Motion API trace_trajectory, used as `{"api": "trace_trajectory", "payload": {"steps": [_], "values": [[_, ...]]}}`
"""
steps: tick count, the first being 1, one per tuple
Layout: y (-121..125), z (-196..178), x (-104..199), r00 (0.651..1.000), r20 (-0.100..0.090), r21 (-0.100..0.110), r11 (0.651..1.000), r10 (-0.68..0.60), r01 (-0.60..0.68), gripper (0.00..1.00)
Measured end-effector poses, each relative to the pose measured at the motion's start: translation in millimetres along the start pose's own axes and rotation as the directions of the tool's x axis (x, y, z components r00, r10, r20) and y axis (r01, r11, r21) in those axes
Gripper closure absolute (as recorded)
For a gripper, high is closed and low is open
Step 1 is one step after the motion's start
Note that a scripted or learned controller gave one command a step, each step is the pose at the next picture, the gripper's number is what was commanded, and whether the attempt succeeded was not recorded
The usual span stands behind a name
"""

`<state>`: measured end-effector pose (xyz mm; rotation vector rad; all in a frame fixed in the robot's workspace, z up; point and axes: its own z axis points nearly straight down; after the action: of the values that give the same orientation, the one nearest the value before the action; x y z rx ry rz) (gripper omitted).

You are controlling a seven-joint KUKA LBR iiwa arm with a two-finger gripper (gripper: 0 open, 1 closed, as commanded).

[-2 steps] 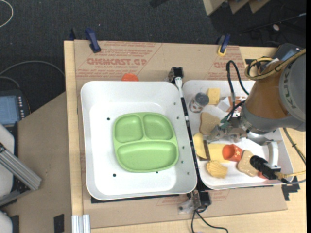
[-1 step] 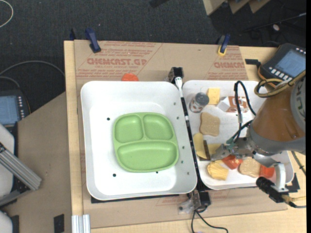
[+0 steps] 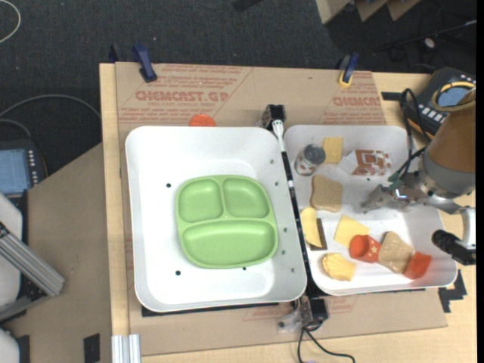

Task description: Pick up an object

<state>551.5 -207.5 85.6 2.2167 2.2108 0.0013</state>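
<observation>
Reaching from the right, hand (image 3: 376,200) over right bin (image 3: 393,134).

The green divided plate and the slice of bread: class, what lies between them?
In the camera view, between the green divided plate and the slice of bread run bare white bin floor and the two bins' adjoining rims.

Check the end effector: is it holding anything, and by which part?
Nothing is visibly held. The grey two-finger end effector hangs over bare floor of the right shallow white bin, between the tan bread-slice toy and the yellow cheese wedge, with nothing between its tips.
</observation>
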Motion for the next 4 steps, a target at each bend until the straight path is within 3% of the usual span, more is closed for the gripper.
{"api": "trace_trajectory", "payload": {"steps": [1,2,3,4], "values": [[55,1,49,1.0,-0.006,0.001,1.0,-0.009,0.009,0.0],[-52,1,12,1.0,-0.007,0.016,1.0,0.005,-0.005,0.0],[-17,-107,131,1.0,-0.01,-0.006,1.0,-0.017,0.017,0.0],[-60,5,86,1.0,-0.008,0.015,1.0,0.004,-0.003,0.0]]}}
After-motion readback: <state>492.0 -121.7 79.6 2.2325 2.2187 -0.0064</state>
